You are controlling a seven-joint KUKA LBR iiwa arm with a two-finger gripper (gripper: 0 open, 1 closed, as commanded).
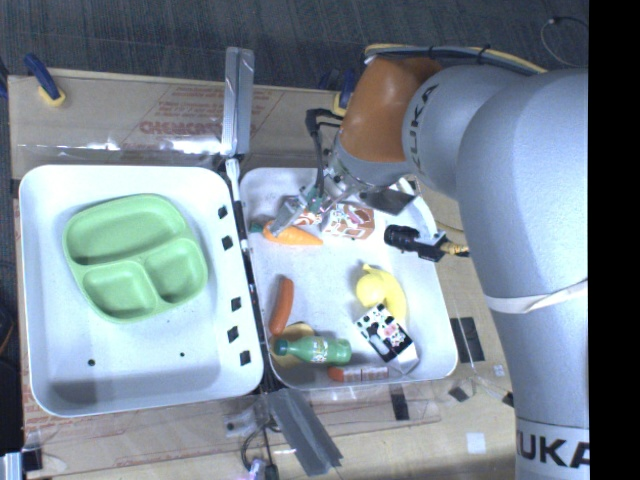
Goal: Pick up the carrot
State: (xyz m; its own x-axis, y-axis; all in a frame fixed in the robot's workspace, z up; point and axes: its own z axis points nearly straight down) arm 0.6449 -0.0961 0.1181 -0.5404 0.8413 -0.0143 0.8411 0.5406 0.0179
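grey arm [520, 168] looms closest; gripper [312, 208] is low in the right bin [435, 298], right over the carrot [291, 235] at the far-left corner. grip state: can't tell. lift not done.

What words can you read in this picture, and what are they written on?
"UKA": on the robot arm at the bottom right, cut off by the picture's edge.
Red print on the cardboard under the bins: too faint to read.
Green bottle label: too small to read.
Black-and-white carton: a pattern, no readable words.
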